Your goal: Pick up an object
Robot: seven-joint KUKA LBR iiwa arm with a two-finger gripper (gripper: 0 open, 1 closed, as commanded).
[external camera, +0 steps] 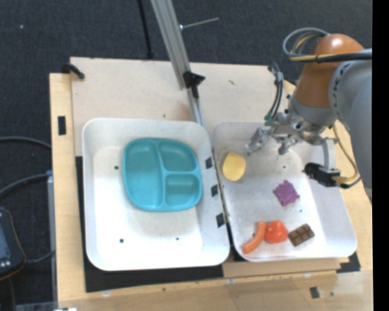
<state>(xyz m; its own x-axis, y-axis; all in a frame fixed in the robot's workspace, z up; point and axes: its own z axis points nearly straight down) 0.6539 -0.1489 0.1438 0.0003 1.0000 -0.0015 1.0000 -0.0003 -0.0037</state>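
Note:
My gripper [268,145] hangs over the far part of the right bin [340,206], open, with nothing between its fingers. A yellow round object [234,166] lies just below and left of it, near the bin's left wall. Further toward the front lie a purple lumpy object [286,192], an orange carrot-like toy [266,234] and a brown chocolate-bar block [301,234]. None of them touches the gripper.
The left bin [97,193] holds a teal divided plate [162,173]. A slanted metal pole [175,41] rises behind the bins, ending near the gap between them. Bare bin floor lies between the yellow and purple objects.

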